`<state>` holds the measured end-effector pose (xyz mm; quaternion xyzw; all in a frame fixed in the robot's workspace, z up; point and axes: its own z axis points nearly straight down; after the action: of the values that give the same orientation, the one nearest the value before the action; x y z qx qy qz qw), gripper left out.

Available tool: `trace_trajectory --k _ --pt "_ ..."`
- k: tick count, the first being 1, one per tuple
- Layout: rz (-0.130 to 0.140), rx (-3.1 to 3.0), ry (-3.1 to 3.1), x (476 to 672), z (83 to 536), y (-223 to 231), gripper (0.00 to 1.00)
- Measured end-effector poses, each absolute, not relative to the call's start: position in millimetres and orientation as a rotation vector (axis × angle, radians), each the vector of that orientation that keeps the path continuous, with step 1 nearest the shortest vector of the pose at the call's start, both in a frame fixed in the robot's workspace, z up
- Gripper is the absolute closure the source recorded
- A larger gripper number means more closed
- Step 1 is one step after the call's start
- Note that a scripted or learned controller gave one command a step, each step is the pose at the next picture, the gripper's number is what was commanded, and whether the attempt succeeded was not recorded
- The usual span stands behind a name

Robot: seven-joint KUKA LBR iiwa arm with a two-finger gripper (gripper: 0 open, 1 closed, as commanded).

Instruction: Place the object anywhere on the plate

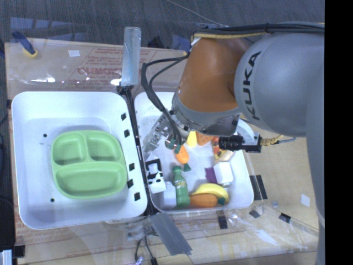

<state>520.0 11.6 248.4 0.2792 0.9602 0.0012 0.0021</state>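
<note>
From above, the gripper [160, 137] hangs low in the right bin [242, 195], near its left wall, and its metal fingers [153, 141] point down and to the left. I cannot tell if they are wide or narrow, and I see nothing held between them. The toys lie just to the right of it and below it: a small carrot [182, 155] sits very near, a green bottle [179, 185] stands lower down with its long side running up and down the view, and a banana [210, 190] lies sideways next to an orange piece [203, 201] at the bottom. The green plate [88, 163] with three parts rests in the left bin [27, 126], well apart from the gripper, across the wall between the bins. So the toy must go left. The big grey and orange arm [248, 87] bends down from the right and covers the top of the right bin
</note>
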Motion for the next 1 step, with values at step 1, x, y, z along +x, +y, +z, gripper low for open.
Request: trace_trajectory --k 1 --pt "-0.001 1.275 2.875 508.5 225.4 58.8 1.0"
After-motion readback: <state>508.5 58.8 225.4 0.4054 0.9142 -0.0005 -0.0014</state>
